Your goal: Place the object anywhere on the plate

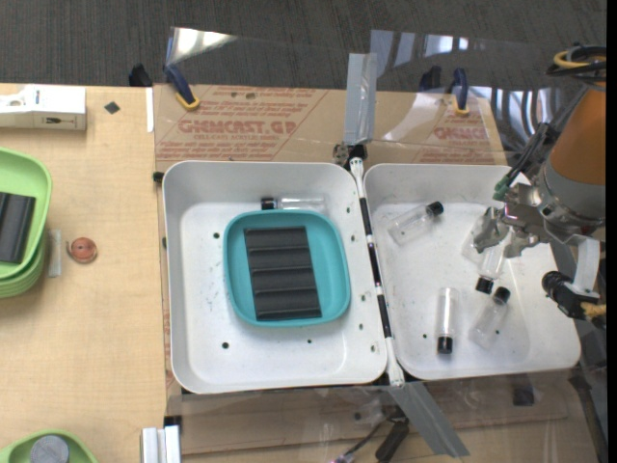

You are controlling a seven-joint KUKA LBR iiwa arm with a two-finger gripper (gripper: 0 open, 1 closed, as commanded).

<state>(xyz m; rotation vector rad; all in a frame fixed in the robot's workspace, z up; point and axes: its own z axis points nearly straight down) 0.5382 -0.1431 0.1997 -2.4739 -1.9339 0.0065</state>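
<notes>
Vial: a clear vial (487, 261) with a black cap stands between the fingers of the gripper (497, 242), over the right bin (405, 355).
Plate: teal plate (333, 258), left bin (193, 336), well apart.
Advice: lift clear of the bins' shared rim, carry leftward, release low over the plate's ribbed black insert (281, 273).

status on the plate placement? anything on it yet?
Done: nothing yet. The teal plate in the left bin carries just its black ribbed insert; one vial lies beside it, off the rim. In hand: the end effector sits over the right bin, among loose vials. Left: grasp, carry, place.
</notes>
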